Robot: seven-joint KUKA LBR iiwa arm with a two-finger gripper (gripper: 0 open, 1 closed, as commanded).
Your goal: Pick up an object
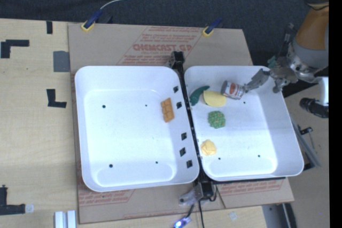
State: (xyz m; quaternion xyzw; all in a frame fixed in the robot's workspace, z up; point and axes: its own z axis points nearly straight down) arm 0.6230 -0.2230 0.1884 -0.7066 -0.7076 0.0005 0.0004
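Blurring hides whether the fingers [251, 84] beside the small can [232, 89] grip it.

Two bins sit side by side on a board [160, 48] laid on the bench [32, 115]. The left bin [91, 131] holds one block [168, 110], near its right wall. The right bin [278, 157] holds five items, all in its left half. A can [232, 89] lies at the rear, with the gripper [251, 84] just to its right. Left of the can lies a lemon [214, 98], touching a leaf [197, 95] further left. A broccoli [216, 119] sits just in front of the lemon. A lump [208, 147] lies nearer the front, apart from the rest.
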